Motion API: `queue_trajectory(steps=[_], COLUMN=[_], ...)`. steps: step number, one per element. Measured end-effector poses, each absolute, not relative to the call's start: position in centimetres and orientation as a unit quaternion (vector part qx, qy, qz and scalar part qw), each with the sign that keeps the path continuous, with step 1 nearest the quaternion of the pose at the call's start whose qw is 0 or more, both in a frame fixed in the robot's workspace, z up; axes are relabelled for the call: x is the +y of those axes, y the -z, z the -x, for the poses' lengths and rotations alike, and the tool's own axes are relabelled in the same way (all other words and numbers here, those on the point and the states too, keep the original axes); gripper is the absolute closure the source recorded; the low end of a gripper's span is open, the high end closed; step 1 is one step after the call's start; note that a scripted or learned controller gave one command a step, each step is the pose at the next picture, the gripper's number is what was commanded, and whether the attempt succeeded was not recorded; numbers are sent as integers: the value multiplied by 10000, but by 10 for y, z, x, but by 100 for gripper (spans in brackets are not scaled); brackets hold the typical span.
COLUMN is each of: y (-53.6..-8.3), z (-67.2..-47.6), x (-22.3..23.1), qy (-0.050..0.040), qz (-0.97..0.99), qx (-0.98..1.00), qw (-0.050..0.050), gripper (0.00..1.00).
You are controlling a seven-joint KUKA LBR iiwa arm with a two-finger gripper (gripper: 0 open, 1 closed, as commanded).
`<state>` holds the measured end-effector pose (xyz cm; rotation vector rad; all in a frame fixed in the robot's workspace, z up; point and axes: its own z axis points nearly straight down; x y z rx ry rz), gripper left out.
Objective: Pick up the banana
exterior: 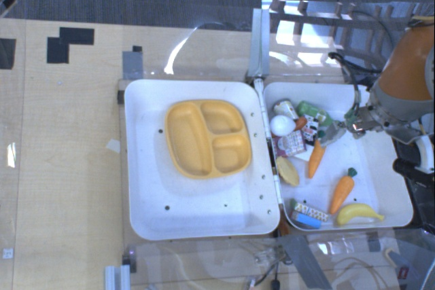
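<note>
The yellow banana [360, 214] lies in the front right corner of the right bin [397, 214], curved, with its tip pointing right. My gripper [338, 134] reaches in from the right over the middle of that bin, near the green item [312, 111] and the top of a carrot [316, 158]. It hovers well behind and to the left of the banana, with nothing visibly held.
A second carrot [342, 192] lies just left of the banana. A white ball [281, 125], a pale yellow piece [288, 172], small packets [293, 142] and a blue item [309, 219] crowd the bin's left side. The left bin [146, 166] holds a yellow divided plate [207, 138].
</note>
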<state>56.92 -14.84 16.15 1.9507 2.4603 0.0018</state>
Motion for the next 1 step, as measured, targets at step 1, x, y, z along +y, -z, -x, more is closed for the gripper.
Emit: queue_trajectory(steps=[1], y=[-100], z=[-507], x=[-96], qy=[-1], qz=[-5925], qx=[8056], qw=[-7], gripper=[0])
